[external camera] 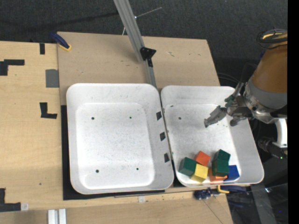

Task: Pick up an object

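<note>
The blocks [208, 167] sit bunched in the right bin's [187, 106] near corner. The end effector [219, 116] hangs above the bin's bare middle — I cannot tell its state.

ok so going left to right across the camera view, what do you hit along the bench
black tape marks → left bin → right bin → green block → yellow block → blue block → gripper above the right bin → arm
</note>
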`<state>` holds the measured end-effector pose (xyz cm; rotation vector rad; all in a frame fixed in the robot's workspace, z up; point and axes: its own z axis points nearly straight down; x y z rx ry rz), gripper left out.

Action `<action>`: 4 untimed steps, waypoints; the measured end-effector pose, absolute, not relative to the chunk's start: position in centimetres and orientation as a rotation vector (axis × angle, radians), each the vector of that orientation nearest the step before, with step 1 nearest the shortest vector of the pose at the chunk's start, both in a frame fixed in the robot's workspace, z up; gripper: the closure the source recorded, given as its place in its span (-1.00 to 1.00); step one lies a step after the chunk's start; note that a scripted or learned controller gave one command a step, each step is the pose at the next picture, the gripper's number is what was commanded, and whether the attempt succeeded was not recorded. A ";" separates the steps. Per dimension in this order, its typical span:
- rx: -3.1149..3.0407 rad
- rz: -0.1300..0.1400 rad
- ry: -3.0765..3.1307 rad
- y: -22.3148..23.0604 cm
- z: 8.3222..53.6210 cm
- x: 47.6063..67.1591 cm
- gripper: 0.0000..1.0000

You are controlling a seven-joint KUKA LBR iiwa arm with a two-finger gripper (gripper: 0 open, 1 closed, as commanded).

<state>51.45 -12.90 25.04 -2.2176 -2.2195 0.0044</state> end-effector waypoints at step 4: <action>-2.215 0.008 -2.217 -11.2 9.7 50.4 -1.00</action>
